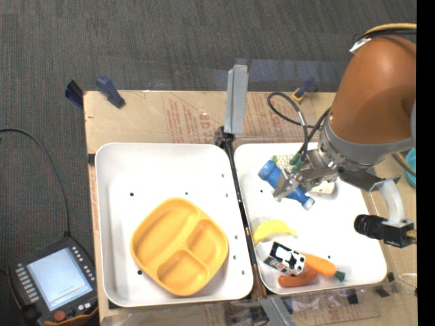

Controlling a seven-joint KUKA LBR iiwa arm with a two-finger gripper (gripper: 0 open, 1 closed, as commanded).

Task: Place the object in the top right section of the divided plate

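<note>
The arm reaches over the right bin (360, 263), and its end effector (291, 182) sits low at a blue object (280, 179) lying near that bin's far left corner. The metal tips overlap the blue object, but whether they are apart, together or clamped on it cannot be told from this slanted view. This looks like the pick-up step: nothing has reached the yellow divided plate (179, 246), which rests in the left bin (115, 182) toward its near edge with all 3 sections bare. Next, the arm must secure the blue object, lift it clear of the wall between the 2 bins, and carry it to the plate's top right section. A yellow piece (273, 231), a carrot (319, 264), a sausage (296, 280) and a small black-and-white item (285, 258) crowd the right bin's near left corner.
</note>
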